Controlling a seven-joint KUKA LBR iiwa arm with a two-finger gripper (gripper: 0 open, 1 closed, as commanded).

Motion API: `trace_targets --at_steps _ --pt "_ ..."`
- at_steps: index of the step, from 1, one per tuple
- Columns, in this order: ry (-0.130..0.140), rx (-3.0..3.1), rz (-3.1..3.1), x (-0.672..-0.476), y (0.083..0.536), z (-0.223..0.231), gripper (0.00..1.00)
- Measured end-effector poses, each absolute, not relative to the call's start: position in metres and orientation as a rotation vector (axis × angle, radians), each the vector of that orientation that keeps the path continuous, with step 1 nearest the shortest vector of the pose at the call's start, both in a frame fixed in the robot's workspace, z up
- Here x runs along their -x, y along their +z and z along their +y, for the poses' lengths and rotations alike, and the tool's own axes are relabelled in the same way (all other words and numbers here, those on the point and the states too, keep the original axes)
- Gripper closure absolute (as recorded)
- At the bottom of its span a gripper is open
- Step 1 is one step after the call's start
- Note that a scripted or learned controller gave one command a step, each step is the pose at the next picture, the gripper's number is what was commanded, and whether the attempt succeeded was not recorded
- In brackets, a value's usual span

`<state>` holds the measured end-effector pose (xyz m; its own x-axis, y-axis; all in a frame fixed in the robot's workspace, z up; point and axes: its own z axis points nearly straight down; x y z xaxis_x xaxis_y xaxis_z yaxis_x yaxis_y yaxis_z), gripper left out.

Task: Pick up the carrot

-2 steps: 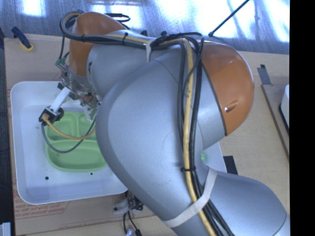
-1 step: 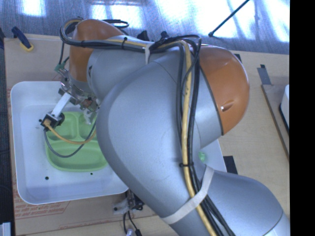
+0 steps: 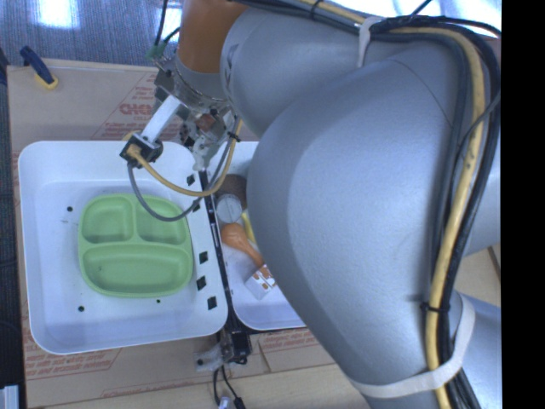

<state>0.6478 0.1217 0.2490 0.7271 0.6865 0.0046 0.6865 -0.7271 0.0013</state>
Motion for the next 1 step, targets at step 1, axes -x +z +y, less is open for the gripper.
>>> trace_targets --at_steps 1 --pt "0.020 2.891 -1.211 -0.6464 0.0950 0.1266 0.00"
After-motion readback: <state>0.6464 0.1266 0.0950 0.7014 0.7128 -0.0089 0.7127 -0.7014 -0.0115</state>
